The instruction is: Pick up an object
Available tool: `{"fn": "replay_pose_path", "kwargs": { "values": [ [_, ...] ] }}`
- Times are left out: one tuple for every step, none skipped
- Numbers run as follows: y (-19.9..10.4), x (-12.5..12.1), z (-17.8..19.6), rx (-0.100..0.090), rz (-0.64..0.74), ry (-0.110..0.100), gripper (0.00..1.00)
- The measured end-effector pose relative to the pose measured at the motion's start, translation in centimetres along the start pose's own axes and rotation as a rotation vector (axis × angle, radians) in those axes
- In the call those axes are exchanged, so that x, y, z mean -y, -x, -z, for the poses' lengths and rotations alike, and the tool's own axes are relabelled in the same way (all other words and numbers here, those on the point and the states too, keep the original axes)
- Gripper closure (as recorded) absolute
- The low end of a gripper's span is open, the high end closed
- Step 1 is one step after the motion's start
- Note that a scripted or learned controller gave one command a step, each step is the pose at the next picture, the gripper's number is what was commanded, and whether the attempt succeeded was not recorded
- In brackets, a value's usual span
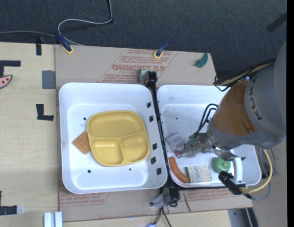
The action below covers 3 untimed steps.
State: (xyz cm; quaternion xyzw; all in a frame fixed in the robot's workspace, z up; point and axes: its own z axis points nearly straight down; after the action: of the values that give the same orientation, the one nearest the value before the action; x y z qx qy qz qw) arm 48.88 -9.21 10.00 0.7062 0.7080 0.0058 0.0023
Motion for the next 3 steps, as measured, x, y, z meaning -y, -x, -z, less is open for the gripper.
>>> {"fn": "replay_pose_path", "kwargs": {
  "values": [
    [0.0,0.1,-0.1,0.0,0.0,-0.004,0.0],
    [0.3,-9.2,-1.5,0.007,0.0,-0.005,0.0],
    [0.3,-9.2,-0.6,0.008,0.001,-0.007,1.0]
  ]
}}
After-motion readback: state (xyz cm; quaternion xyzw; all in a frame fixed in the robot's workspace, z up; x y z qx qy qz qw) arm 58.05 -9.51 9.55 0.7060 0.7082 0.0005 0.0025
